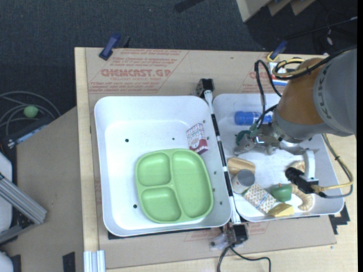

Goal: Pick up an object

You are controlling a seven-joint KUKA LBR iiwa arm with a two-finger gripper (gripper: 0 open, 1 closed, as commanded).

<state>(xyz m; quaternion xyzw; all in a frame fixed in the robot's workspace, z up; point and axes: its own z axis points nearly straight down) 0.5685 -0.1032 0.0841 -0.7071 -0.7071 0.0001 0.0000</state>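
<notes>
Blue plastic cylinder (246, 118) lies crosswise in the right white bin (334, 205), just at eleven o'clock of the claw (250, 141), whose grip state cannot be told.

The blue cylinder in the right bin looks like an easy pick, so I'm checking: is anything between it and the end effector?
Nothing visible does. The blue cylinder lies up-left of the end effector, with bare bin floor between them.

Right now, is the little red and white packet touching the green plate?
Apart. The camera view shows a strip of white bin floor between the red and white packet and the green plate.
</notes>
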